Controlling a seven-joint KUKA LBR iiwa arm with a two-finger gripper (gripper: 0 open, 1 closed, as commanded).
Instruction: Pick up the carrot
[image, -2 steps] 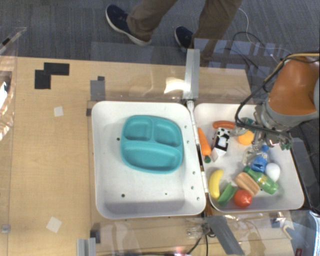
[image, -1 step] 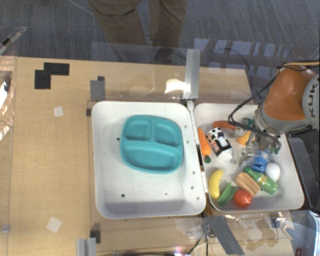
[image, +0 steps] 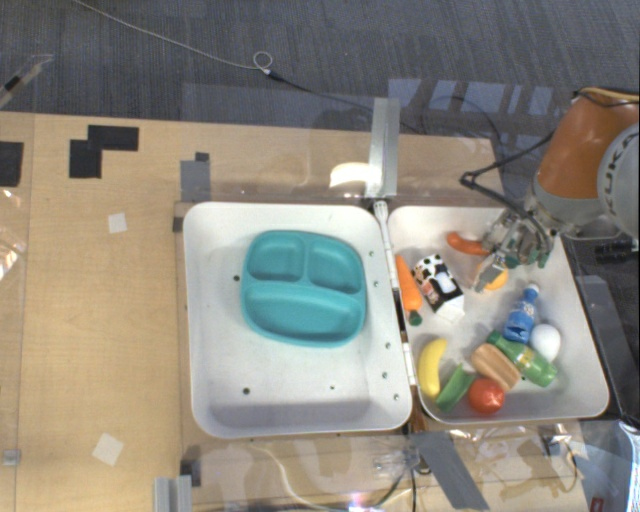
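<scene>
The carrot (image: 406, 288) is a slim orange stick with a green tip, lying along the left wall of the right bin (image: 580, 395). My gripper (image: 508, 252) hangs over the back right part of that bin, well to the right of the carrot and apart from it. A small orange piece (image: 490, 279) sits just below the gripper, and an orange-red sausage-like toy (image: 464, 241) lies to its left.
A teal divided plate (image: 303, 286) rests in the left bin (image: 220, 390). The right bin also holds a black-and-white cow toy (image: 436, 279), a banana (image: 431, 366), a tomato (image: 486, 396), a blue bottle (image: 520, 318), a white egg (image: 546, 341) and green pieces.
</scene>
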